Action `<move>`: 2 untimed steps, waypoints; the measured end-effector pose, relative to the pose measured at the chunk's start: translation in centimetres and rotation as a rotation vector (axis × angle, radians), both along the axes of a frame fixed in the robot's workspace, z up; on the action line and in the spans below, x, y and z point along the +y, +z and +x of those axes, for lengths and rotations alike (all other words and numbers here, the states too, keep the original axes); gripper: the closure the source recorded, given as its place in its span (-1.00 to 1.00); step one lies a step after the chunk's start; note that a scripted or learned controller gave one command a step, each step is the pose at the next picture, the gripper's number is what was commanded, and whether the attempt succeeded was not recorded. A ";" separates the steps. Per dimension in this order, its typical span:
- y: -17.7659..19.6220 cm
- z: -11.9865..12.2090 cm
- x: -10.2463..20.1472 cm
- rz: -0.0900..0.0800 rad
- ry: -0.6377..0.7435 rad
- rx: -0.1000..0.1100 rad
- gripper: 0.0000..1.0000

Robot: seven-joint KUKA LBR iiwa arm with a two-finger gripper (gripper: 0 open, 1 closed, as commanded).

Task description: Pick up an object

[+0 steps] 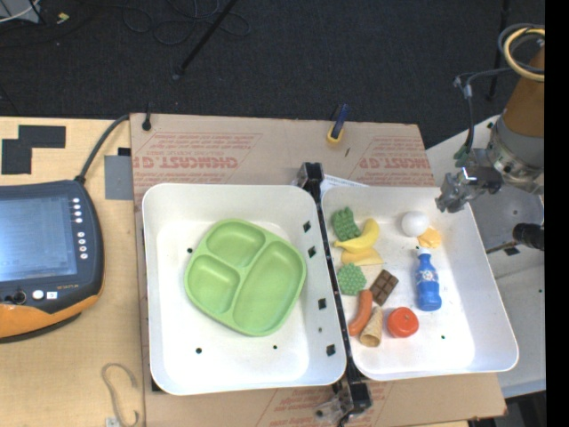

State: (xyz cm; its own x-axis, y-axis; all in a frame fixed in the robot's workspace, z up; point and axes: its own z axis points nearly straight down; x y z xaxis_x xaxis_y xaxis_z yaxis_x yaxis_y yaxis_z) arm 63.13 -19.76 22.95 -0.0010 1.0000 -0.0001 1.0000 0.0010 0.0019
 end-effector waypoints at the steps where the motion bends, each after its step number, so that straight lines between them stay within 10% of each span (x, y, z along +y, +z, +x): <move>1: 0.1 0.9 4.4 0.002 0.003 0.003 1.00; 2: 0.1 0.7 10.8 0.003 0.004 0.005 1.00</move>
